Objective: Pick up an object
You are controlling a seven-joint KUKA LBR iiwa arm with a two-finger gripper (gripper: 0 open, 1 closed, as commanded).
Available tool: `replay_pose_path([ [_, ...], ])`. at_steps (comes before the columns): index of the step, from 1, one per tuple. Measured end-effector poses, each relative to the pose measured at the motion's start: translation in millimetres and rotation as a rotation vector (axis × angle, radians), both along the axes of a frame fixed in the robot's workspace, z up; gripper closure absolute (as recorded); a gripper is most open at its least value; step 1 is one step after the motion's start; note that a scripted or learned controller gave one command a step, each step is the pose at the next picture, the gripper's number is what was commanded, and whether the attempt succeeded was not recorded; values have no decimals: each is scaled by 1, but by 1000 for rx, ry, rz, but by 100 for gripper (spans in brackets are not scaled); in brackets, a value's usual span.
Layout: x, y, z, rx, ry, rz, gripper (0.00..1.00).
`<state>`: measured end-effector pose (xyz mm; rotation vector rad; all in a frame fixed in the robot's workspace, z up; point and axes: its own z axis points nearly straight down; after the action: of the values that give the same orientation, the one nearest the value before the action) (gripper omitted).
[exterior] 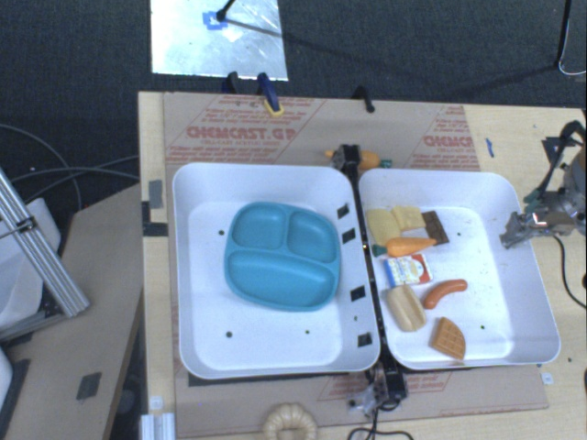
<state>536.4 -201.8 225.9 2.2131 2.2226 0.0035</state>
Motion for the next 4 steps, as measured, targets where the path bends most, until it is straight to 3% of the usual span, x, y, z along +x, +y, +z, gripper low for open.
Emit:
replay_pose_path([
  [4,52,210,-13,4,3,6,100],
])
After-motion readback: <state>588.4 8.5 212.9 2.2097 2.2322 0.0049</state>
